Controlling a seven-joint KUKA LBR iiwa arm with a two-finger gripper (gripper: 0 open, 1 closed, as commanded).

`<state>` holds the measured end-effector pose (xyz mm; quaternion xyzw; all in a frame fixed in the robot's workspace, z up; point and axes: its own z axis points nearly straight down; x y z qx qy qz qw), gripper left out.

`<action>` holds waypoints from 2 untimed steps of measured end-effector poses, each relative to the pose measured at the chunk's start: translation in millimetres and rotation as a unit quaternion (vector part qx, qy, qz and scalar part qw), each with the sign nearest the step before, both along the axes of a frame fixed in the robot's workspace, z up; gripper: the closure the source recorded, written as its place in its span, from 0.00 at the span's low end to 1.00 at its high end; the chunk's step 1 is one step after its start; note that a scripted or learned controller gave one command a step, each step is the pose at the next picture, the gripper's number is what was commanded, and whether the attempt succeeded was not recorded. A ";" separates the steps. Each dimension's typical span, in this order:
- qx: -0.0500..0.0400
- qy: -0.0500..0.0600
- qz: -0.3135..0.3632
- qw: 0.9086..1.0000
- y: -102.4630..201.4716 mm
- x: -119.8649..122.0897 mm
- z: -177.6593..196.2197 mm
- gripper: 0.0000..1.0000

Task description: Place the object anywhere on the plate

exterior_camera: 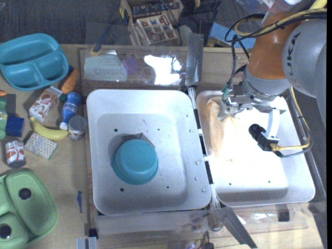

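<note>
Here, wooden bench [57, 188], two white bins [104, 108], scattered toys [49, 131], cluttered floor.

**Little legible text on the worktop**

Part of dark lettering shows on the arm's grey housing [311, 51], above and to the right of the tool [233, 108]; it is cut off and cannot be read with certainty. Far to the tool's left, the small carton [44, 104] and the blue bottle [68, 108] carry printed labels, too small to read. The box of cards [153, 19] beyond the bins shows pictures, with no readable words.
</note>
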<state>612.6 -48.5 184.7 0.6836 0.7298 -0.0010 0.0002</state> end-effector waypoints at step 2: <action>0.001 -0.002 0.159 0.987 57.9 -18.8 14.3 1.00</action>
